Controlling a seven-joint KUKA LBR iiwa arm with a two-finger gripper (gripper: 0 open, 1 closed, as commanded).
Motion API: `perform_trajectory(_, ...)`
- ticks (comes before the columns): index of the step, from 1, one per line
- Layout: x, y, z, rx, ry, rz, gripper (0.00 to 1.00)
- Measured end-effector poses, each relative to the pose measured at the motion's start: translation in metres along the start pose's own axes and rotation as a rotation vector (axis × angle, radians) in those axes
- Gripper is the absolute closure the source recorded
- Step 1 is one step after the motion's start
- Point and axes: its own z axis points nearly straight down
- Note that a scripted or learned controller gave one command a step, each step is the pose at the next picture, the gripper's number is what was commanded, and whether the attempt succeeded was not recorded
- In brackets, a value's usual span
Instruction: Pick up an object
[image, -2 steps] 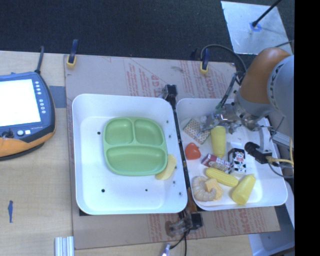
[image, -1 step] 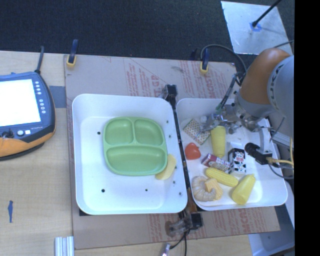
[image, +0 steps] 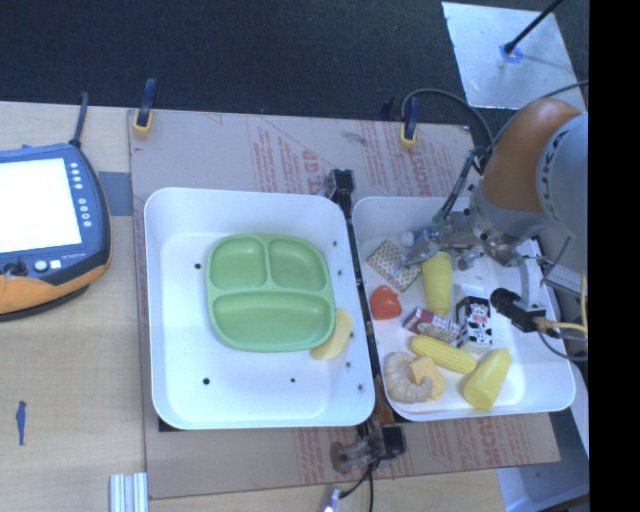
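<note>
brown cardboard covers the worktop (image: 250, 150) beneath two white bins, with a teach pendant (image: 45, 225) lying off at nine o'clock. the left bin (image: 170, 380) carries a green divided plate (image: 270, 292) with a pale yellow piece (image: 335, 338) leaning at its four o'clock edge, so that side looks like the drop-off zone. the right bin (image: 555, 390) is the crowded supply: a yellow cylinder (image: 437, 283) standing near its middle, a red piece (image: 385, 301) at nine o'clock of it, a corn cob (image: 443, 353) and a yellow block (image: 487, 378) toward five o'clock, a pale shrimp-like toy (image: 405, 375) at seven o'clock, and a small black-and-white cow figure (image: 478, 322) between them. any of these could serve as the object to pick.

the arm (image: 530, 165) hangs over the bin's twelve o'clock rim, its gripper (image: 455, 238) just above the yellow cylinder, likely lining up on it. whether the fingers are apart or together i cannot tell; nothing shows between them.
</note>
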Motion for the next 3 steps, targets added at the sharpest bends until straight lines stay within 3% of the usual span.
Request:
perform_trajectory(1,-0.014,0.013,0.001,0.002,0.003,0.002,0.0)
perform_trajectory(2,-0.017,0.007,0.001,0.001,0.003,0.001,0.0)
perform_trajectory(3,0.005,0.009,0.001,0.005,-0.001,0.0,0.0)
